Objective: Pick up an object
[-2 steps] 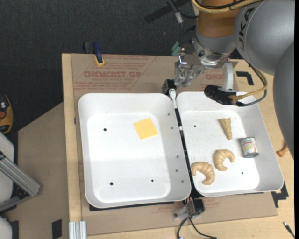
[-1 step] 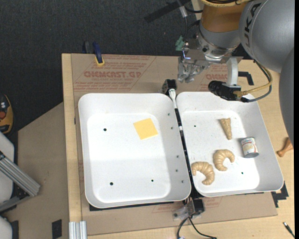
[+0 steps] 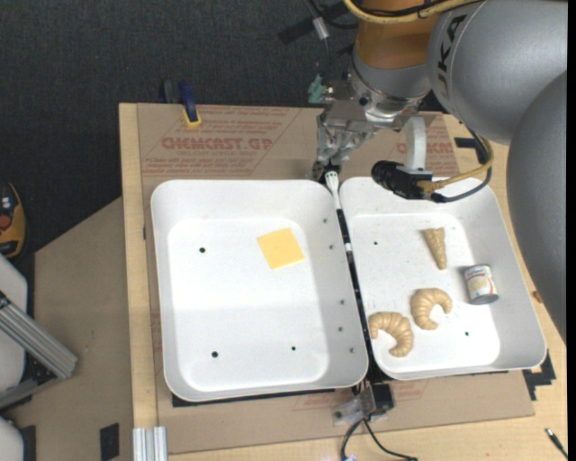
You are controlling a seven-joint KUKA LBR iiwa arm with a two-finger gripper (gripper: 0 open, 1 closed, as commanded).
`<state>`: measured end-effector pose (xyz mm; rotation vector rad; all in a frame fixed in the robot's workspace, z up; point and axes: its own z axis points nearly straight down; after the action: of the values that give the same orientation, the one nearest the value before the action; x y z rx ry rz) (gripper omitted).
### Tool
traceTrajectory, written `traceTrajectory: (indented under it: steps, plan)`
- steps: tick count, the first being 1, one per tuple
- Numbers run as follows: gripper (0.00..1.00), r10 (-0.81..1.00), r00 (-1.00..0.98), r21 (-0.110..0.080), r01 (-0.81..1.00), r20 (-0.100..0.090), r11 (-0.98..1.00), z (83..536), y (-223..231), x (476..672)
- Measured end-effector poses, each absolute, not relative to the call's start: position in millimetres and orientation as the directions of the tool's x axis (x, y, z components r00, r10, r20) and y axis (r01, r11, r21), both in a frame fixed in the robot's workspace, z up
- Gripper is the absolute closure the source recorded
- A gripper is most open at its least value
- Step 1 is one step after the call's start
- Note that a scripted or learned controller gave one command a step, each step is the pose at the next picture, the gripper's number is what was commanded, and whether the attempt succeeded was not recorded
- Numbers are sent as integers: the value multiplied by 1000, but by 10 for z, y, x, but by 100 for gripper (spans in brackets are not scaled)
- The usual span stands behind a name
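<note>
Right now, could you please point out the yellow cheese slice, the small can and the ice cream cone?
yellow cheese slice [image 3: 280, 248], camera view, middle of its flat top.
small can [image 3: 480, 284], camera view, middle of its side.
ice cream cone [image 3: 436, 246], camera view, mid-length of the cone.

Grey arm, orange wrist band

Glossy white plastic bins on a matt brown board.

"CHEMCAST GP" on brown board
</note>
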<state>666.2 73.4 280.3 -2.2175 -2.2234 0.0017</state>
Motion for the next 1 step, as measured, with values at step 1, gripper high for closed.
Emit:
traceTrajectory:
  steps: [1]
  plan:
    - [100, 1000, -4, -3, 1000, 2, 4, 3148, 999, 5897]
